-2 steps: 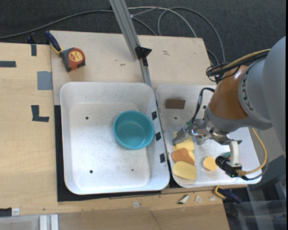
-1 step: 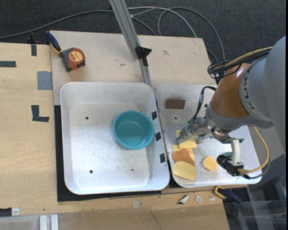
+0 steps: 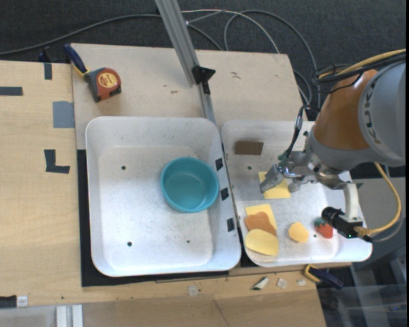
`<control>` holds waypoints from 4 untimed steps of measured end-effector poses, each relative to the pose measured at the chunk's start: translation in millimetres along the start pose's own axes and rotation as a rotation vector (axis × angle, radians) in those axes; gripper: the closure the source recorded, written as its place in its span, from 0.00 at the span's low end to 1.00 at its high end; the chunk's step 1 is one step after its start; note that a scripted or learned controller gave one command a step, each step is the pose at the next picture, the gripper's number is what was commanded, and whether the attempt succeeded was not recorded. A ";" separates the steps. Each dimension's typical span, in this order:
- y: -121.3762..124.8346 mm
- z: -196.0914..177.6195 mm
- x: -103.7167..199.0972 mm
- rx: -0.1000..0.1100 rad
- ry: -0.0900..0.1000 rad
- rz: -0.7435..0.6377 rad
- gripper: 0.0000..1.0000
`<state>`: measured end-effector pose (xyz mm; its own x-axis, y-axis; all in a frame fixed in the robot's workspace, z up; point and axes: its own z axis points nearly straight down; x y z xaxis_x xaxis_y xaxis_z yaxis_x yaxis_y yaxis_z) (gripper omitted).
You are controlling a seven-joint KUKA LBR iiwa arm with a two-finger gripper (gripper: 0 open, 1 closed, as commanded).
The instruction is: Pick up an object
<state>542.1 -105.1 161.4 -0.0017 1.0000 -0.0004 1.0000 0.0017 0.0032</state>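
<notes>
My gripper (image 3: 278,177) hangs low over the right bin (image 3: 341,254), its tips right at a pale yellow wedge (image 3: 278,192) that lies near the bin's middle; whether they are parted or closed on it I cannot tell from this angle. Just below the wedge sit an orange block (image 3: 260,218) and a yellow oval piece (image 3: 262,242), touching each other, with a small orange-yellow ball (image 3: 298,232) beside them and a small red piece (image 3: 325,230) further right. A brown flat square (image 3: 248,147) lies toward the bin's far end. In the left bin (image 3: 109,182) a teal bowl (image 3: 189,184) stands upright. A tape measure (image 3: 105,82) rests on the bench beyond it.
</notes>
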 end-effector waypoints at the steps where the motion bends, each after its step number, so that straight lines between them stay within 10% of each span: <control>1: 1.3 -48.6 0.2 0.000 0.000 0.000 1.00; 4: -47.5 -57.8 163.5 0.008 0.003 -0.007 1.00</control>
